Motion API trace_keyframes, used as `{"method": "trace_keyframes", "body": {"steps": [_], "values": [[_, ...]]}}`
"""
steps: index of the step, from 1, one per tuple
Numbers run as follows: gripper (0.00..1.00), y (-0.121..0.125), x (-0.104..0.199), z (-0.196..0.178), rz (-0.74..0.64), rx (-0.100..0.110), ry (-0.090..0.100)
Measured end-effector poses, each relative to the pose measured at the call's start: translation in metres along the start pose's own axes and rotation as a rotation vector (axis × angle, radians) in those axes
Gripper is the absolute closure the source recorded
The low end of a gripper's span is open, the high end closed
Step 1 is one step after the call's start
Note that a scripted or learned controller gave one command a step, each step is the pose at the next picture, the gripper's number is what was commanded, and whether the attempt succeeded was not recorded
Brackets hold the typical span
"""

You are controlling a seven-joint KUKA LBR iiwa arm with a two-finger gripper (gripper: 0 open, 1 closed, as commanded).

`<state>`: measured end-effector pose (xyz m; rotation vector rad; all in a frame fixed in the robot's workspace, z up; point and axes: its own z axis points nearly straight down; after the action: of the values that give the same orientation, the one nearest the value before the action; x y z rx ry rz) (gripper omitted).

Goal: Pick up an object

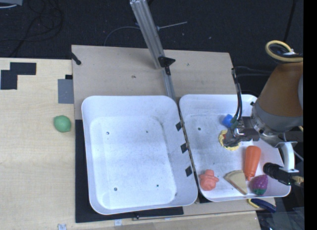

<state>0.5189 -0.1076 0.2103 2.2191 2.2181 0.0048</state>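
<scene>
White plastic bins sit side by side on the bench: left bin [130, 155], right bin [208, 125]. Camera view: the gripper [237, 135], entering from the right, is lowered into the right bin directly over a yellow object [229, 142], with a blue object [228, 120] just beside it. How far its fingers are parted cannot be told, nor whether anything is gripped. Nearby lie an orange carrot [251, 161], a purple item [259, 184], a tan wedge [237, 180] and a pink toy [208, 179]. A green ball [62, 123] rests outside, left.
</scene>
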Motion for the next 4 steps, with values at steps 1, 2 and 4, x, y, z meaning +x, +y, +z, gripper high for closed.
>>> {"method": "trace_keyframes", "body": {"steps": [1, 2, 4], "values": [[1.0, 0.005, -0.005, -0.044, 0.0, 0.002, 0.0], [1.0, 0.033, 0.049, -0.042, -0.004, 0.006, 0.001], [1.0, 0.096, 0.141, -0.024, -0.003, 0.006, 0.001]]}}
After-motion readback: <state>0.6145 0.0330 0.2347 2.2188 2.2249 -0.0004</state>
